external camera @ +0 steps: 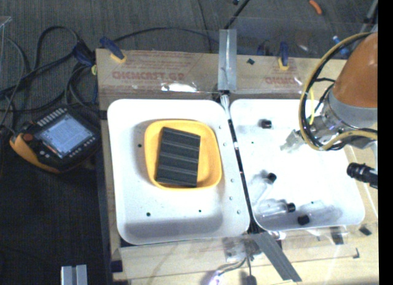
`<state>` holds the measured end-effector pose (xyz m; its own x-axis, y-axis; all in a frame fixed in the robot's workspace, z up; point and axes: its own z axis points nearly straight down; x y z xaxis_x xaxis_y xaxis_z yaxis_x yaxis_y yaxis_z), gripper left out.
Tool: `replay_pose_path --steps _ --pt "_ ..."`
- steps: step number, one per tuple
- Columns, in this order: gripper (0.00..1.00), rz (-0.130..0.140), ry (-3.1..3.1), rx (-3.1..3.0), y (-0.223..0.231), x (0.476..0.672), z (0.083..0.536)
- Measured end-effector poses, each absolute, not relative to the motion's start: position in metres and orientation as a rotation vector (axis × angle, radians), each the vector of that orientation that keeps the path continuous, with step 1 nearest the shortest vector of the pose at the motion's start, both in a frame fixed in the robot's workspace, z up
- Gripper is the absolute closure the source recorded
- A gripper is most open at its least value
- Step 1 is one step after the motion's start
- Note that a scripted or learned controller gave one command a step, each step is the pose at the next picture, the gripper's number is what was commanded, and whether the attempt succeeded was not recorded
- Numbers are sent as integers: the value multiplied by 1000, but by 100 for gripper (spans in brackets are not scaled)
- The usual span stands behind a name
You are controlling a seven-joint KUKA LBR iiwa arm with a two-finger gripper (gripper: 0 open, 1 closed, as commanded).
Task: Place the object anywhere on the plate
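Object-wise, we've got a dark ribbed block [178,156] lying flat on the yellow plate [212,155], pretty much covering the middle of it, with yellow rim showing on all sides. The plate sits in the left white bin [126,204], a bit toward the far half of it. Right next door, touching along the middle divider, is the right white bin [344,198], which has a few small dark bits scattered on its floor and what looks like a clear tube-ish thing [279,207] near the front edge, hard to say exactly what. The arm [356,87] comes in from the right over that right bin, well apart from the plate, orange band up top with yellow and black cables [313,118] looped around the wrist. Honestly can't tell what the pincer is doing, it's tucked under the wrist and cables. Off the bench to the left there's a handheld pendant [58,137] with a lit screen on the dark floor, cable snaking away from it.
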<state>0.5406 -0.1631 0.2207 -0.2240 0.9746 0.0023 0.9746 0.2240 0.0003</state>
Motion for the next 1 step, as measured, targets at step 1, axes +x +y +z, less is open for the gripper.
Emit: replay_pose_path --steps 1 --pt "0 -3 -2456 -1956 -163 541 221"
